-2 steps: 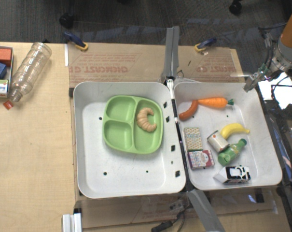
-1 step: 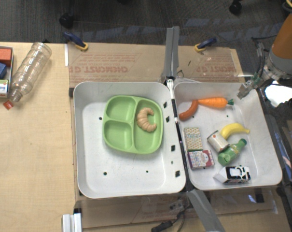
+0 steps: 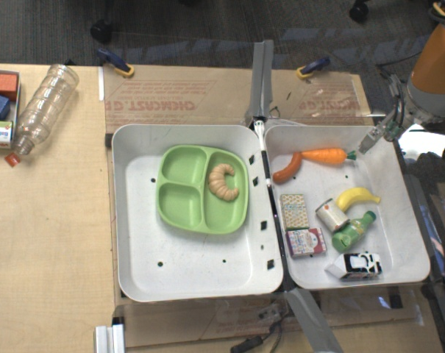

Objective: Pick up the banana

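Banana [image 3: 358, 197]: light, stiff, smooth toy by my guess; I'd pinch mid-curve; gripper [image 3: 371, 143] jaws — can't tell

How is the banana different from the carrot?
The banana is yellow; the carrot is orange with a green tip. The banana is curved like an arch; the carrot is straight and tapers to a point. The banana lies in the middle of the right bin beside a small can; the carrot lies near the bin's far edge beside a sausage. Both look like toy food in the same bin.
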`<state>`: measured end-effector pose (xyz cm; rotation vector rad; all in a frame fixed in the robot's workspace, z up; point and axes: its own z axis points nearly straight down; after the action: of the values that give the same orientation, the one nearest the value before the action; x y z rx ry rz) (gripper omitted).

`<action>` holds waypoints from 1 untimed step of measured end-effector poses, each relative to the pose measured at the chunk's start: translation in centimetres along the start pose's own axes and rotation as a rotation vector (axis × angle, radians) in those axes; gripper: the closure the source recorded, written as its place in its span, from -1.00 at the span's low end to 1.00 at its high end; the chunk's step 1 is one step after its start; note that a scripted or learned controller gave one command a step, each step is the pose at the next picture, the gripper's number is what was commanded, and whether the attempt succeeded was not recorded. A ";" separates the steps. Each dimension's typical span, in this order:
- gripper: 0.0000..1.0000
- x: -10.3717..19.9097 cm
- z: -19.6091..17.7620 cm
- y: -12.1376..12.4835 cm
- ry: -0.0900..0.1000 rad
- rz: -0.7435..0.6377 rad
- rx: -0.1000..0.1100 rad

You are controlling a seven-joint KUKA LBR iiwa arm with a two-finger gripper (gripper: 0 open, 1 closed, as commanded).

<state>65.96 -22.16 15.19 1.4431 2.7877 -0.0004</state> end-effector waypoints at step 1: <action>1.00 0.0 0.6 0.0 -0.001 -0.313 -0.002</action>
<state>65.99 -22.18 14.60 0.9904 2.9773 0.0006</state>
